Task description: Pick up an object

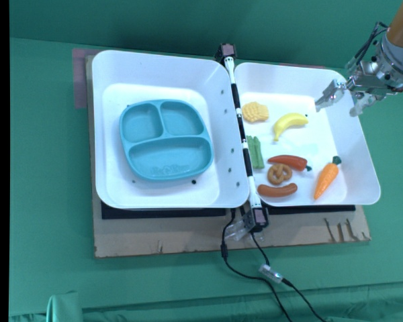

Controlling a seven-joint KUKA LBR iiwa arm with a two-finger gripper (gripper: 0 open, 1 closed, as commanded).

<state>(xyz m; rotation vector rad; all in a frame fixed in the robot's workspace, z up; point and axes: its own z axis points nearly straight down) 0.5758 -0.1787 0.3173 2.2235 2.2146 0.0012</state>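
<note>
A carrot [326, 178] lies in the right bin [363, 159], long axis near vertical, green top pointing away from the camera. The gripper [342, 99] hovers over the bin's far right corner, fingers [329, 95] spread apart, holding nothing.

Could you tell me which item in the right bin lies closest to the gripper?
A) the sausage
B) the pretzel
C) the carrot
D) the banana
D: the banana lies in the upper part of the right bin, nearest the gripper hovering over that bin's upper right edge, while the carrot, pretzel and sausage lie lower down.
</note>
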